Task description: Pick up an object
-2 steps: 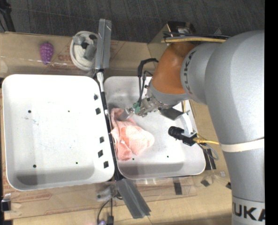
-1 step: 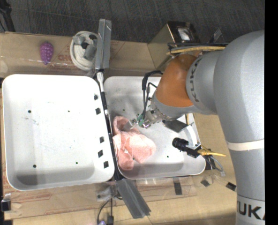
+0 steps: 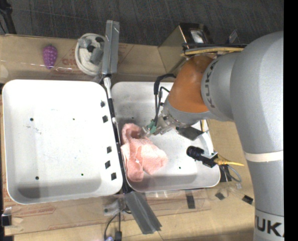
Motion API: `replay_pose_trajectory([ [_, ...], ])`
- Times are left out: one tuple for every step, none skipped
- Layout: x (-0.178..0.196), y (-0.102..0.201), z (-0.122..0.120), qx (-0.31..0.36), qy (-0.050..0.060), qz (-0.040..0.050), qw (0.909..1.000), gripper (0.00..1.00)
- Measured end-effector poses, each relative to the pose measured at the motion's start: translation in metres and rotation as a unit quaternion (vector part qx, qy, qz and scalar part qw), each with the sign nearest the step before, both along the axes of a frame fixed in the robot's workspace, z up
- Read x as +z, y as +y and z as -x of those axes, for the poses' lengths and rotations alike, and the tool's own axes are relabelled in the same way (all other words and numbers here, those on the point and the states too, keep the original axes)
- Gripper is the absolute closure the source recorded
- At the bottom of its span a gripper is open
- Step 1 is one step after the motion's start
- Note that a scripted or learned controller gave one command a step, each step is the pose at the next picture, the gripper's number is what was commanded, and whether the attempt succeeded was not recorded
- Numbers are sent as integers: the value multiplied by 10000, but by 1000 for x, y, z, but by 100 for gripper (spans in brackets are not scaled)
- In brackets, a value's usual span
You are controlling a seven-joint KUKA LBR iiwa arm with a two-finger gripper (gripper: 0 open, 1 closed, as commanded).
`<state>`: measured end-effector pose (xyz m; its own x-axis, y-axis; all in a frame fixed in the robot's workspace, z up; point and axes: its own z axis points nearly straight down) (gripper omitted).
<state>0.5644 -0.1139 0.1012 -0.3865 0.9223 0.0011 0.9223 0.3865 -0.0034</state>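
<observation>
Seen from above at a slant, a brown bench (image 3: 33, 64) carries two shallow white bins side by side. The left bin (image 3: 18, 134) has bare white walls and floor. The right bin (image 3: 138, 92) holds a crumpled pink cloth (image 3: 141, 157), which lies against the bin's left wall, toward the near side.

A large grey arm (image 3: 249, 84) with an orange band (image 3: 189, 92) above the wrist reaches in from the right and bends down into the right bin. Its jaws (image 3: 151, 129) sit just above the far upper edge of the pink cloth, at or very near its surface. Whether the jaws are apart or closed cannot be told from here.

Beyond the bins, a small purple object (image 3: 50, 55) and a white coil (image 3: 90, 51) rest on the bench.
</observation>
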Motion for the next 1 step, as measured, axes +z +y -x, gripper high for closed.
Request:
replay_pose_trajectory([
  [0, 0, 0, 0, -2, 1, 10000, 0],
])
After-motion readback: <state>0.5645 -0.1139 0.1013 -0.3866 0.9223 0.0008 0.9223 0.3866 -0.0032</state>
